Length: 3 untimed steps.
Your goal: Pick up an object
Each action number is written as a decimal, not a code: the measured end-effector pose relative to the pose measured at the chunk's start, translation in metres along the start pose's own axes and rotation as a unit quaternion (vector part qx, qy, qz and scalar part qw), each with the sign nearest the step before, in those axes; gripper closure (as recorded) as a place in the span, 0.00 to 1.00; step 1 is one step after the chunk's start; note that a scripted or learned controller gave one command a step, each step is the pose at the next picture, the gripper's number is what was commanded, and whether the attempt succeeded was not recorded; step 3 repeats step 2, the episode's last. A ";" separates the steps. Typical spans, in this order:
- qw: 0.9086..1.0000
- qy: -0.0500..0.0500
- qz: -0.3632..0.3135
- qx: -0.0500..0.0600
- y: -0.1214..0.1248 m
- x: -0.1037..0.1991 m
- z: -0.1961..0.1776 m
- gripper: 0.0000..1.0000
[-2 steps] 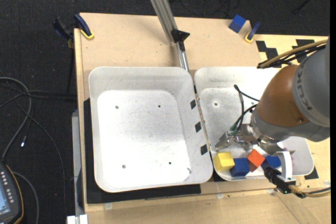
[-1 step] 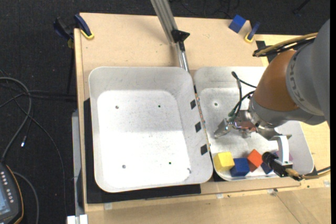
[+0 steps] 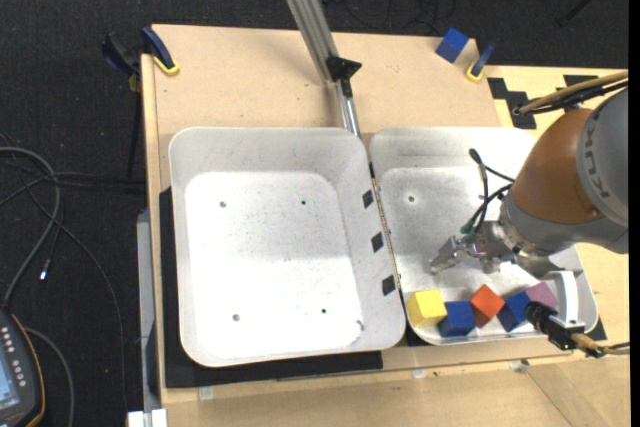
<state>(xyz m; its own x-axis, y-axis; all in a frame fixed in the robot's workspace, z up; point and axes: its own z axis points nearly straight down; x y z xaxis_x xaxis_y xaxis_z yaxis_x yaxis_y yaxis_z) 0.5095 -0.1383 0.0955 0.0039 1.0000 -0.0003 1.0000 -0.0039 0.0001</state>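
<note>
Several small blocks lie along the front edge of the right bin [image 3: 420, 165]: a yellow block [image 3: 427, 305], a blue block [image 3: 458, 317], an orange block [image 3: 487, 303], a second blue block [image 3: 515, 310] and a purple block [image 3: 543, 295]. My gripper [image 3: 455, 255] hangs low inside the right bin, a little behind and above the yellow and orange blocks. It points toward the bin's middle. I see no block in it. The grey and orange arm [image 3: 570, 185] covers the right side of that bin.
The left bin [image 3: 190, 215] sits beside the right one. A slanted metal pole [image 3: 305, 5] runs down to the gap between the bins. A blue cube [image 3: 453, 44] rests on the bench's far right corner. Clamps sit on the bench's back edge.
</note>
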 end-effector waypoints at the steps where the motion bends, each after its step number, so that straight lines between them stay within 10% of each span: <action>1: 1.000 0.000 -0.004 0.000 -0.015 0.037 0.000 0.00; 2: 1.000 -0.001 -0.005 -0.005 0.008 0.050 -0.104 0.00; 3: 1.000 -0.001 -0.005 -0.005 0.008 0.050 -0.104 0.00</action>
